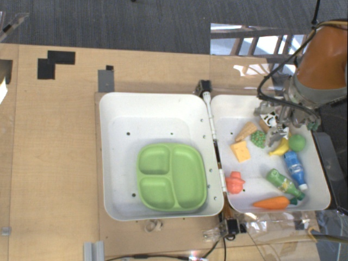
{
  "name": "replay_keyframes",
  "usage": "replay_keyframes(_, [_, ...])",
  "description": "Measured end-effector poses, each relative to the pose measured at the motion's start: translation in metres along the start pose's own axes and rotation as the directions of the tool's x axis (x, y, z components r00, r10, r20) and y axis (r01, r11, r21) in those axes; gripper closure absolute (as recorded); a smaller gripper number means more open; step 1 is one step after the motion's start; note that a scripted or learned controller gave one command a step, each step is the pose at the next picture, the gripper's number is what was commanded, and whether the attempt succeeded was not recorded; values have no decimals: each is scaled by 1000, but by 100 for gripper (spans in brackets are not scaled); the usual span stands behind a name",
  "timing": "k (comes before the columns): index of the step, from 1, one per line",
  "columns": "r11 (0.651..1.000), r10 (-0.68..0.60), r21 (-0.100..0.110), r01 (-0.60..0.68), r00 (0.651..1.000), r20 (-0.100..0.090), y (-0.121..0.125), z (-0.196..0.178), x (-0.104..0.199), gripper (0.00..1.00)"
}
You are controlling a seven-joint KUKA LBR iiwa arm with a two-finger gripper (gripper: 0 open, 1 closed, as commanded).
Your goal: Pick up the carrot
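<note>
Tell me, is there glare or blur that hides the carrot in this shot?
Camera view: the carrot is sharp and evenly lit at the right bin's near edge; glare sits on the bench behind that bin, and the gripper is in shadow under the arm.

Orange carrot point(271, 203), green plate point(172, 176)

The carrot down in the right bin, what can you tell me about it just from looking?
The carrot is a small orange toy, smooth and glossy like plastic, tapering to a point on its left end, with a bit of green top at its right end. It lies flat, roughly level across the view, in the right bin close to the near wall. The green bottle lies just above its green end, seemingly touching. The gripper is at the bin's far side, well away from it.
</note>
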State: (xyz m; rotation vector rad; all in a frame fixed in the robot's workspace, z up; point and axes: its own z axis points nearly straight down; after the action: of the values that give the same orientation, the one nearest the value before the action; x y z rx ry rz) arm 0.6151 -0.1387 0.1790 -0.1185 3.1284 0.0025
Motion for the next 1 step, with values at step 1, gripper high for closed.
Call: replay_keyframes(1, [973, -229, 3, 229, 973, 6, 51, 89, 16, 0])
